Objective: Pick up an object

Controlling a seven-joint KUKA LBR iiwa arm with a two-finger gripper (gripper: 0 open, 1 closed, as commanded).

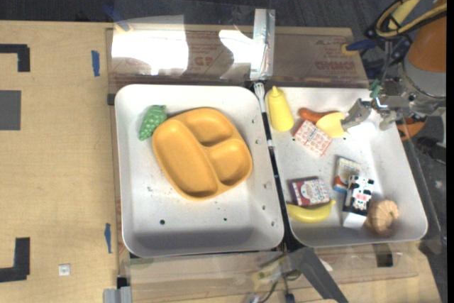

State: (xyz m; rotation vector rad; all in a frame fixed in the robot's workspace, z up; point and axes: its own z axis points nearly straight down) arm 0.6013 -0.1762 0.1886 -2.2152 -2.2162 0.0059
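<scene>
Gripper [370, 117] is seen at far right of the right-hand shallow white bin [404, 167], low over the bin floor. Two metal fingers [354, 115] appear spread apart w/ nothing between them, so it is judged open and empty. Grey arm w/ orange band [429, 57] comes in from the right.

No object has been lifted yet; approx. at approach stage. No specific target is given by the task. Closest candidate is the pale yellow rounded item [330, 124], just left of the left finger, touching an orange carrot-shaped piece [310, 113] and a red-and-white patterned flat packet [312, 138]. That crowding probably makes a clean pinch harder, since neighbours could be nudged or caught too.

Rest of right bin:
- yellow squeeze bottle [280, 110], lying along the left wall, far end
- dark red small box [309, 190] w/ yellow banana [311, 212] touching its near side
- black-and-white small carton [360, 195], beside a brown round lump [383, 216] in the near right corner
- small pale printed card [347, 168], mid-bin

Left-hand white bin [135, 209] holds a yellow-orange divided plastic plate [202, 151] w/ a green bumpy toy [151, 120] against its far left edge. Both are well apart from the gripper, so are unlikely targets.

A further move left and down is judged necessary before closing.
</scene>
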